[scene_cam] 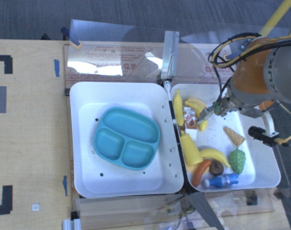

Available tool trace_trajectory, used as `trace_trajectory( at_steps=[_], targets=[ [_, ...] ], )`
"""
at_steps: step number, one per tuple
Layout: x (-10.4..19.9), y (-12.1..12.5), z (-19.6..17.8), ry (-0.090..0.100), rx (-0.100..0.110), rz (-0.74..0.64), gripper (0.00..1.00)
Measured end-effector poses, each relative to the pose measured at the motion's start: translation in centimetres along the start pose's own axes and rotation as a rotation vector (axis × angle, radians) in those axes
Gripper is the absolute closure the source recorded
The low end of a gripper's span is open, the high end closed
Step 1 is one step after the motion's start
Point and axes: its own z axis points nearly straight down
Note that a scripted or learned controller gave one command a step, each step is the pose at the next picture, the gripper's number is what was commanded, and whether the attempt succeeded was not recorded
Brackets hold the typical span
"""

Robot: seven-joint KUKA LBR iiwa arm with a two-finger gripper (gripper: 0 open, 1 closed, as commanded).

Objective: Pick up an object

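The right bin (pixel 260 174) holds a jumble of toy food. A yellow piece (pixel 195 104) and a red-and-white packet (pixel 189 117) lie at its upper left. A yellow bottle (pixel 190 148), a banana (pixel 215 155), an orange sausage (pixel 199 173), a brown ring (pixel 216 167), a green bunch (pixel 238 160), a blue bottle (pixel 222 180) and a tan cone (pixel 234 136) lie lower down. My gripper (pixel 208 112) hangs low over the upper left of this bin, right beside the yellow piece and the packet. Nothing visibly sits in its grasp.
The left bin (pixel 83 128) holds a blue divided plate (pixel 127 137). A long yellow strip (pixel 178 108) lies along the wall between the bins. A clear plastic sheet and a metal bracket (pixel 170 54) stand behind both bins. Cables loop over the arm's wrist (pixel 231 49).
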Motion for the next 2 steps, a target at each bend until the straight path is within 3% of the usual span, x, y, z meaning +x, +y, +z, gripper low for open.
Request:
trace_trajectory(
  at_steps=[1,2],
  targets=[
    [-0.4,0.2,0.1,0.007,0.004,-0.013,0.00],
    [-9.0,0.2,-0.7,0.035,0.038,-0.130,0.00]
  ],
)
